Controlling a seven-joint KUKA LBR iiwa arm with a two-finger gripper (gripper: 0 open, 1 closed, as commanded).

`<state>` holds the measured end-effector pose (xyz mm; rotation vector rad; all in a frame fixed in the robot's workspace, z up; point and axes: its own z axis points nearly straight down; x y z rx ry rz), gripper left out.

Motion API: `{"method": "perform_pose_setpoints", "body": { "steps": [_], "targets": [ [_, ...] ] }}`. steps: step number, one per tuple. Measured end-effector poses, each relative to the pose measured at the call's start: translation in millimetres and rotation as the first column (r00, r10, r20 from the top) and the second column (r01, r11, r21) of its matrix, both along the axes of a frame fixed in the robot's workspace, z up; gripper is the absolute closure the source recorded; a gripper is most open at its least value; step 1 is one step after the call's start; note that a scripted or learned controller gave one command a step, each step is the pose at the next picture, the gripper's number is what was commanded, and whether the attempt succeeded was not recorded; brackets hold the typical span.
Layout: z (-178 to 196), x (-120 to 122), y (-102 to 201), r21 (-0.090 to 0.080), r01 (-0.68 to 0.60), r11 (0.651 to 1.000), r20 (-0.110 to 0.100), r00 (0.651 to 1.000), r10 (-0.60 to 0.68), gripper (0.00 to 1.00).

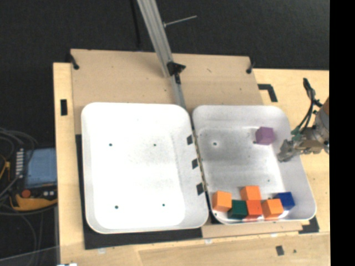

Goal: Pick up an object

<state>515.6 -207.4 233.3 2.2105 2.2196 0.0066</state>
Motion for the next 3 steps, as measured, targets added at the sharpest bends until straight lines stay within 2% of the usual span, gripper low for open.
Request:
{"method": "perform_pose_setpoints", "body": {
  "steps": [1, 2, 3],
  "targets": [
    [14.2, 1.1, -0.5, 0.003, -0.002, 1.0, -0.006, 1.0, 0.002, 1.0],
    [6.1, -6.0, 54.3, 0.003, -0.002, 1.0, -0.008, 1.0, 0.002, 1.0],
    [9.3, 4.5, 106.3, 0.004, -0.005, 1.0, -0.006, 1.0, 0.005, 1.0]
  ]
}}
